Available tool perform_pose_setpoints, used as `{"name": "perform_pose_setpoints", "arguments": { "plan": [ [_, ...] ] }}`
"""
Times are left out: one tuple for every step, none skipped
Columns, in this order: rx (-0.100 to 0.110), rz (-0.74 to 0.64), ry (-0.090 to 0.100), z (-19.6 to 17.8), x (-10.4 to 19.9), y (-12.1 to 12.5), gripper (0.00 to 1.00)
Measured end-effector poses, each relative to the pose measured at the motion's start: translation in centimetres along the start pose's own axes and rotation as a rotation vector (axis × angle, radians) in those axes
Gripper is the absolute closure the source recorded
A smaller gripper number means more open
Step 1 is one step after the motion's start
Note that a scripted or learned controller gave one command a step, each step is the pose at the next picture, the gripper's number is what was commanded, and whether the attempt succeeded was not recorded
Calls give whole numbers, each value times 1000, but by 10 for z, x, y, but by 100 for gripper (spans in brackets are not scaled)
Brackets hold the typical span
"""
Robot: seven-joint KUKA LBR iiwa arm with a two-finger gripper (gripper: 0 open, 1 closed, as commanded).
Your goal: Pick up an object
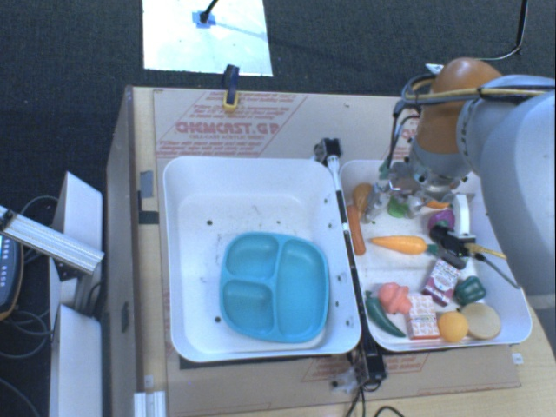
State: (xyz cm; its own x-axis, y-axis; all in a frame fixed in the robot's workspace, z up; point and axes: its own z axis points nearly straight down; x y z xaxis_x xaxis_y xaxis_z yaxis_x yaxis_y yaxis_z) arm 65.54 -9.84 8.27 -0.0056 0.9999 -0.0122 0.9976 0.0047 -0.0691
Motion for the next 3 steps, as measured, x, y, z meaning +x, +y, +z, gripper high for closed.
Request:
{"name": "perform_pose_setpoints", "arguments": {
  "plan": [
    [-73,3,7,-24,12,12,0],
    [-75,3,10,-105,-10,7,0],
    [-70,1,13,-54,10,10,0]
  ]
}}
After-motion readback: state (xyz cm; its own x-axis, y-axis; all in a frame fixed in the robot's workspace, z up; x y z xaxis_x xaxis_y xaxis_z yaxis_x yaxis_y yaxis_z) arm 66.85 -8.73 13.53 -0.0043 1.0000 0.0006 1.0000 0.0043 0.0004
